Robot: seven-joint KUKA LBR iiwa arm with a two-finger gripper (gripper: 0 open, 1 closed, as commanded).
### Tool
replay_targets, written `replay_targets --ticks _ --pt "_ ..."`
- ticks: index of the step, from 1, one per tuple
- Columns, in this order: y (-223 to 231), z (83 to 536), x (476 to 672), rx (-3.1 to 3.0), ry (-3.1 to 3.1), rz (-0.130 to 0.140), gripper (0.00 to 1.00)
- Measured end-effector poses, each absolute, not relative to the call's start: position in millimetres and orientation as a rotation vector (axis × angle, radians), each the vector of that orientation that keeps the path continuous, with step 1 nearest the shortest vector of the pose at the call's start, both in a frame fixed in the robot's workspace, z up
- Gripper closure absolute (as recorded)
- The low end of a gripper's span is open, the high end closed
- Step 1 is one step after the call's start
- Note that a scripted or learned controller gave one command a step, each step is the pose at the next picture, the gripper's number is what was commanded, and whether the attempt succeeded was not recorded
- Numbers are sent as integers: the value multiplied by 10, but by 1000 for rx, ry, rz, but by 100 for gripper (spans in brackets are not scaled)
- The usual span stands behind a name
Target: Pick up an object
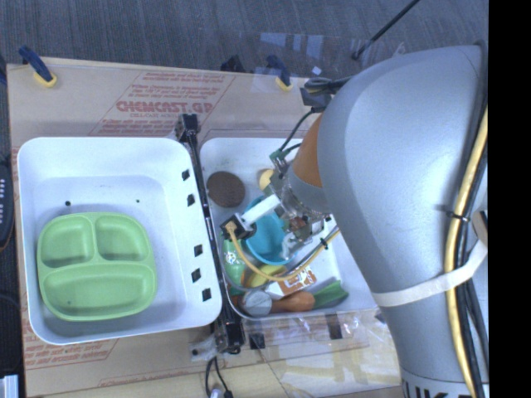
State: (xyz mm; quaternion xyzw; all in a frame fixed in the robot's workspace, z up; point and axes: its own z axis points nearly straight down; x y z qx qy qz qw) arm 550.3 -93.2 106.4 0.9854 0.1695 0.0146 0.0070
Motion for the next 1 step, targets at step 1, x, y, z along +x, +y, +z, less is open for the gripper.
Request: replay_targets --ticks 1 --pt "-1044 1072 5104 3050 689 62 0"
